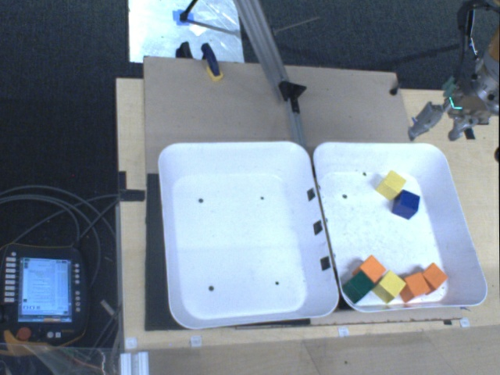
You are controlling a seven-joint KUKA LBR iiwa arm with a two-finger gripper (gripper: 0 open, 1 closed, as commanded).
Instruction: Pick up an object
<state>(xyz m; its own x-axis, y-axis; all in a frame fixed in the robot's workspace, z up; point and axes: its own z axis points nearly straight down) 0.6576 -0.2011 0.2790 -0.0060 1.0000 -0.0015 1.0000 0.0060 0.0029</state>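
Observation:
The right bin holds several small cubes. A yellow cube and a blue cube lie near its back. At its front sit an orange cube, a green cube, a second yellow cube and two more orange cubes. My gripper hangs at the right edge of the camera view, above the bench just behind the right bin's far corner. Its fingers stand apart with nothing between them.
The left bin lies beside the right one, with black clips along their shared wall. A grey pole slants over the back of the bench. A teach pendant and cables lie on the floor at left.

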